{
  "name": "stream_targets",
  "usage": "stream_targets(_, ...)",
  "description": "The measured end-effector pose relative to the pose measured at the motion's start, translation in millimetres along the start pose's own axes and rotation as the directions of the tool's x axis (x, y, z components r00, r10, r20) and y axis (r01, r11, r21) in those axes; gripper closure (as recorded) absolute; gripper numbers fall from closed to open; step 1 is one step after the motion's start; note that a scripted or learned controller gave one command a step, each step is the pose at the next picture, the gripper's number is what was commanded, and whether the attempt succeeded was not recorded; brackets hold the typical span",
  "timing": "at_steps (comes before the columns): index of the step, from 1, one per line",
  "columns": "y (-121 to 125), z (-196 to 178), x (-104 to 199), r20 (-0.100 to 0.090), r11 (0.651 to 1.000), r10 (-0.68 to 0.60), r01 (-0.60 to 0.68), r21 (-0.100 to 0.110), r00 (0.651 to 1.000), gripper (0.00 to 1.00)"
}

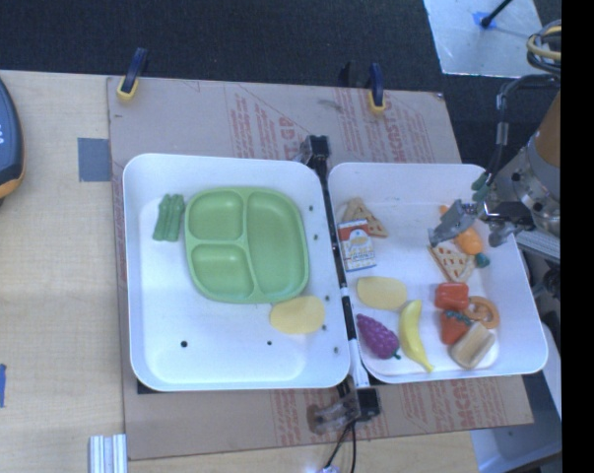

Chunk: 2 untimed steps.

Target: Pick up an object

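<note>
At the right edge of the right bin (375, 177), the claw (461, 227) hangs low over the toy food, and whether it is spread or pressed together cannot be told. A small orange toy (470, 241) sits right under its tip, touching or nearly so, just above a waffle piece (451, 260). The banana (413, 334) lies well apart, toward the near rim, its long axis running roughly from far to near, beside purple grapes (377, 336). The left bin (144, 284) holds a green divided plate (246, 243) and a yellow potato-like piece (297, 314).
</note>
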<state>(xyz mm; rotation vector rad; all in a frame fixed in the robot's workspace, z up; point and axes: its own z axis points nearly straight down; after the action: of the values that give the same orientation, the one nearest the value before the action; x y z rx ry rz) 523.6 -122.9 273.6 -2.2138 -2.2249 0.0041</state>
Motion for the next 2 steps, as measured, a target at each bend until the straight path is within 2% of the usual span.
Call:
stream_targets(1,-51,82,13,-0.003,1.0,0.0,0.0,0.012,1.0,0.0)
stream_targets(2,-42,162,26,-0.002,1.0,0.0,0.0,0.007,1.0,0.0)
